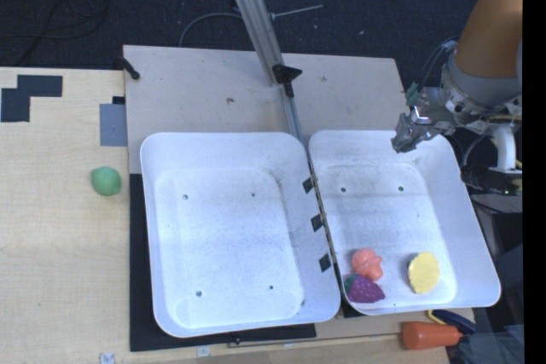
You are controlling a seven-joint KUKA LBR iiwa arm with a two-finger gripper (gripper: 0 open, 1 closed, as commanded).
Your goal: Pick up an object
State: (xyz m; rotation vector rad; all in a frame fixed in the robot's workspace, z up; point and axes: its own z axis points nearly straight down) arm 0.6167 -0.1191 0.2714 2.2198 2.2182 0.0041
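Three small objects lie near the front of the right bin [444,183]: an orange-pink lump [367,261], a purple grape-like piece [366,290] just in front of it, and a yellow round piece [423,272] to their right. My gripper [408,136] hangs over the bin's far right corner, well behind those objects, with nothing seen between its fingers. The grey wrist and orange band rise above it at the right.
The left bin [162,183] sits beside the right one, with black clips along the shared edge. A green ball [106,181] rests on the wooden bench at left. An orange object [433,334] lies in front of the right bin. A metal rail [260,21] slants behind.
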